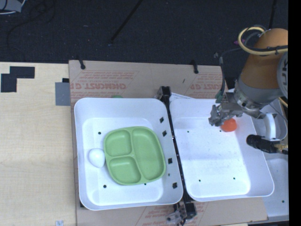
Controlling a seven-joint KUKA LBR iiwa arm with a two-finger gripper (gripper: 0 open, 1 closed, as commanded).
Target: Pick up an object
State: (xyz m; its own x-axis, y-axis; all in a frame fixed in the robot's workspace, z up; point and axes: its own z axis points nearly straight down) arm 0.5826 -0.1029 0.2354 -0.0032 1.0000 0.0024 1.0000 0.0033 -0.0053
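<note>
Two white bins: the left bin (pixel 84 173) has a green divided plate (pixel 134 155) with a white egg (pixel 97 157) touching its left edge; the right bin (pixel 254 182) has an orange ball (pixel 229 125) upper right, right under the gripper (pixel 221 115), grip unclear.

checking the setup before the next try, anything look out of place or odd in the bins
Nothing stands out. The green divided plate lies flat in the left bin with a white ball touching its left edge. In the right bin, a small orange object sits by the gripper. No spills or damage show.
</note>
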